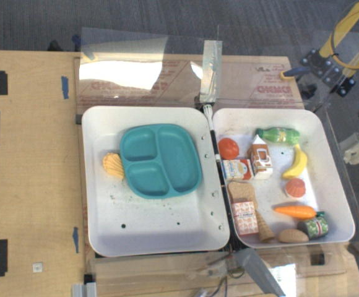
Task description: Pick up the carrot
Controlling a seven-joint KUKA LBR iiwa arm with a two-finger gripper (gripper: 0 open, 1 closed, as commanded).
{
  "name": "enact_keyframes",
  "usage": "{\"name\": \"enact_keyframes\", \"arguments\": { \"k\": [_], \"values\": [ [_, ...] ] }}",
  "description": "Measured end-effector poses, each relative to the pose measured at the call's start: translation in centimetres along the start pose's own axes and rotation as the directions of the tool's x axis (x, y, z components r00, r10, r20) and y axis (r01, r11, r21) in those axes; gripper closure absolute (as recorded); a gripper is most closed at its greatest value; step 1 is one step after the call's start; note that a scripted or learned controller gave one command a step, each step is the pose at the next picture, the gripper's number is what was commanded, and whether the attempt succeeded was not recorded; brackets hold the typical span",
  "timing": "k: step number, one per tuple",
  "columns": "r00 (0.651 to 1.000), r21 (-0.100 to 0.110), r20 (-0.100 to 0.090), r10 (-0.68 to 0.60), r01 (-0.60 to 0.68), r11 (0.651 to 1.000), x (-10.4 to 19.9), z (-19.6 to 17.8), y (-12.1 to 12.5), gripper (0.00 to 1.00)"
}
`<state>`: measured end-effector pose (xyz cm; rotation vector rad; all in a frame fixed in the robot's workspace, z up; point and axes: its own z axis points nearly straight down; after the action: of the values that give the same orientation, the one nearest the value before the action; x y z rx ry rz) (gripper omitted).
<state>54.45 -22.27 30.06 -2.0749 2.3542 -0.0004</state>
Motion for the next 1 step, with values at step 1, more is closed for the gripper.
{"name": "enact_keyframes", "arguments": {
  "k": [1],
  "values": [
    [0.91,0.003,-0.001,-0.415,0.415,0.91,0.11,-2.31,0.94,1.0]
  ]
}}
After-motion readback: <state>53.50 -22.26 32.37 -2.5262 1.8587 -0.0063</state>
